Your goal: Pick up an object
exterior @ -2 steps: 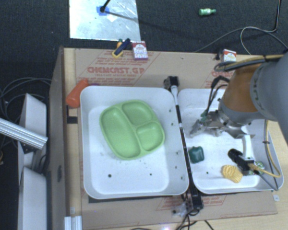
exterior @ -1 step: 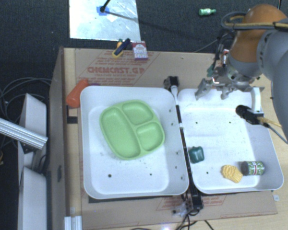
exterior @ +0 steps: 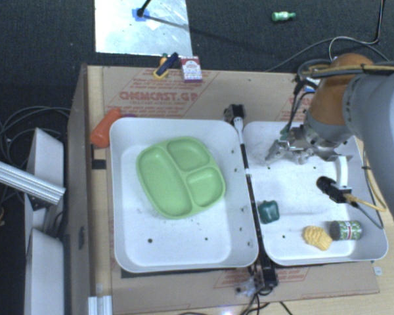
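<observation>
I see the metal gripper [exterior: 280, 151] low over the far left part of the right bin [exterior: 295, 195], a shallow, smooth white tray. I cannot tell whether it is apart or together. Nearer me, a small dark green lump [exterior: 268, 211] sits by that bin's left wall. A knobbly yellow piece [exterior: 317, 237] lies just beside a little cylindrical can [exterior: 346, 230] on its side. The left bin [exterior: 184, 241] holds a glossy pale green plate [exterior: 180, 176] with three rounded compartments.
</observation>
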Controlling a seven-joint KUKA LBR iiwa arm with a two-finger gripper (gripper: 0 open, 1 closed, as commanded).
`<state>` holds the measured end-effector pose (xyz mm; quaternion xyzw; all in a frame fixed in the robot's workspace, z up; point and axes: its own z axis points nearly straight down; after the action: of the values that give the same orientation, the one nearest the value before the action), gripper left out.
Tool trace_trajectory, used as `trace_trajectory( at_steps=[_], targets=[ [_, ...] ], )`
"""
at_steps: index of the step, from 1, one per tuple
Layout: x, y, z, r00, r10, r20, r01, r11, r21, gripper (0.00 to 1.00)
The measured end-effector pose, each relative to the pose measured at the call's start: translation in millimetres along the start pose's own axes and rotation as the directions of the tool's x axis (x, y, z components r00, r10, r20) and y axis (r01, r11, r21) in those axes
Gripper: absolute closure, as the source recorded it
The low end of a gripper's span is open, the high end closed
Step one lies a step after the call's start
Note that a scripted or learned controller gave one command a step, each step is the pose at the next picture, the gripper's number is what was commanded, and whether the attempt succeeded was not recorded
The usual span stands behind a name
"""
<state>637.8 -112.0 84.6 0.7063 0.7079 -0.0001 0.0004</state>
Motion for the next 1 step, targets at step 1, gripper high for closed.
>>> trace_trajectory(
  at_steps=[1],
  targets=[
    [20.0,-62.0,0.4,1.0,0.001,-0.001,-0.001,1.0,-0.001,0.0]
  ],
)
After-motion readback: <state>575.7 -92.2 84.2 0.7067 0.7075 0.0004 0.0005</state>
